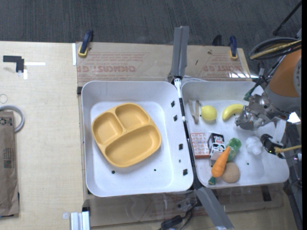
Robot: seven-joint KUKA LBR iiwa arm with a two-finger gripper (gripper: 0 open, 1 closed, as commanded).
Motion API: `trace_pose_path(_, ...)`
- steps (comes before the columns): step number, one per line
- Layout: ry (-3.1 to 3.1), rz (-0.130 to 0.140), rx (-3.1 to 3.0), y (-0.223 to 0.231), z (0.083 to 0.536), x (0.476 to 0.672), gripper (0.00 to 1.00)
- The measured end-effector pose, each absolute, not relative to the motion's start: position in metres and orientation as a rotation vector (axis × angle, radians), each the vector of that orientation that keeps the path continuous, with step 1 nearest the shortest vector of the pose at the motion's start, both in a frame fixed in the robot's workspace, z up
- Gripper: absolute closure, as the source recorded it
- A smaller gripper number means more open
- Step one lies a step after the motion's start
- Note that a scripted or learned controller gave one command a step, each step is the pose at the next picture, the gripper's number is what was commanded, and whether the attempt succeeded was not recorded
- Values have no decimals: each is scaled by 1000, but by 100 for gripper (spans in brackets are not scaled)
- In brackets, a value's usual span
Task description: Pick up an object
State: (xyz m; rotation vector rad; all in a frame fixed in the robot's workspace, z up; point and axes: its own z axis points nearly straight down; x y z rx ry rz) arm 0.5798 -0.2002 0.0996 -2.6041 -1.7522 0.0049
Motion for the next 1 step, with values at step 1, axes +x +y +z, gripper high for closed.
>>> trace_pose_path(1, -2063, 3, -2371, -164, 192, 645, 100)
